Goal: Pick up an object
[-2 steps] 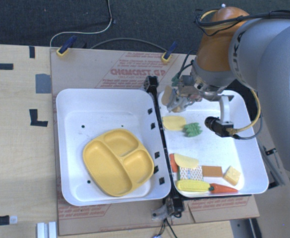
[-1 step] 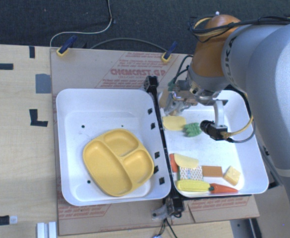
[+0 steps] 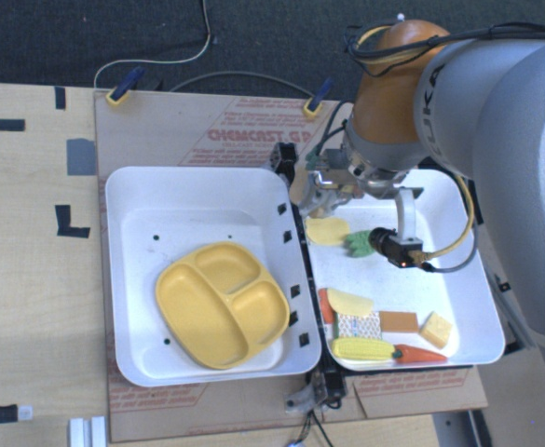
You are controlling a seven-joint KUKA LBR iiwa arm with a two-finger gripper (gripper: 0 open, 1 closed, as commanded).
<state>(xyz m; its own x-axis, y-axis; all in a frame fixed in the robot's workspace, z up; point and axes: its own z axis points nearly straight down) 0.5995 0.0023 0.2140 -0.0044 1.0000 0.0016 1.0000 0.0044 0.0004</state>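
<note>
The right bin (image 3: 458, 277) holds several toy foods. A pale yellow slice (image 3: 327, 231) and a green piece (image 3: 358, 243) lie near its upper left. Along the front lie another yellow slice (image 3: 348, 301), a checkered piece (image 3: 358, 325), a brown cracker (image 3: 398, 322), a cheese wedge (image 3: 436, 330), a corn cob (image 3: 361, 349) and a carrot (image 3: 419, 353). My gripper (image 3: 326, 196) hangs over the bin's upper left corner, just above the pale yellow slice. Nothing shows in its grasp.
A yellow divided plate (image 3: 221, 301) lies in the left bin (image 3: 132, 250). The divider between the bins (image 3: 300, 277) runs right beside the gripper. A thin orange stick (image 3: 325, 307) lies along that divider. The arm's grey body (image 3: 496, 110) covers the right bin's far corner.
</note>
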